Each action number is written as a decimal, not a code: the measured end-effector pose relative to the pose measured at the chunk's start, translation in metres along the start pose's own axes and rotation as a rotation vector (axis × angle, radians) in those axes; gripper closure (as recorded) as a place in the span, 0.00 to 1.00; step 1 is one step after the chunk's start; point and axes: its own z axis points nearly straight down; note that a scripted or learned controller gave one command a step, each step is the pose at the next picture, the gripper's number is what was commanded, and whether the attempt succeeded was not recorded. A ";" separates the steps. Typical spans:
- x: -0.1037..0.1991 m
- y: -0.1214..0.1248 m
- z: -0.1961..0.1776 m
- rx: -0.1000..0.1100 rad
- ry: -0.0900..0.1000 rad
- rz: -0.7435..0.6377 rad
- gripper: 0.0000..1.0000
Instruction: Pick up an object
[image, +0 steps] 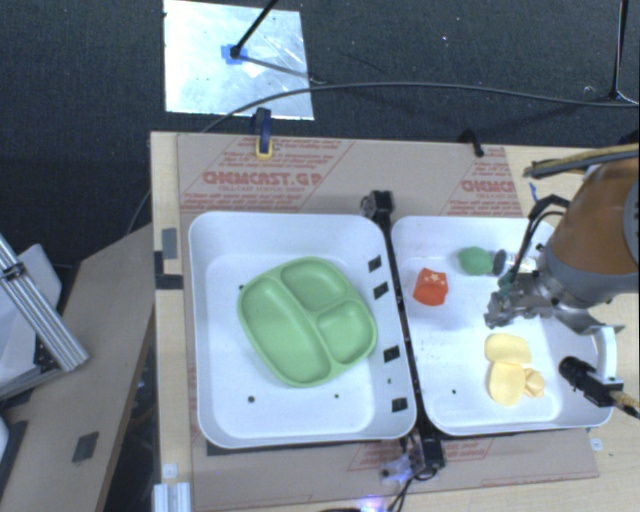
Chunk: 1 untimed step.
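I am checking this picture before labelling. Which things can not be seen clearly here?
- Gripper, camera view: small and dark, so whether its fingers are open or shut is unclear.
- Green object: partly behind the gripper's cables; its shape is unclear.
- Arm: cut off by the right edge.
- Yellow objects: one or several pieces, too blurred to tell.

The arm (600, 235) has a wide orange band above a grey, rounded wrist. Thin black cables curve along its left side. The end effector (503, 303) is dark grey metal, with small blurred parts. A white bracket and a black piece sit below the wrist.
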 end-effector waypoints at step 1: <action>0.000 0.003 -0.054 -0.001 -0.001 0.001 1.00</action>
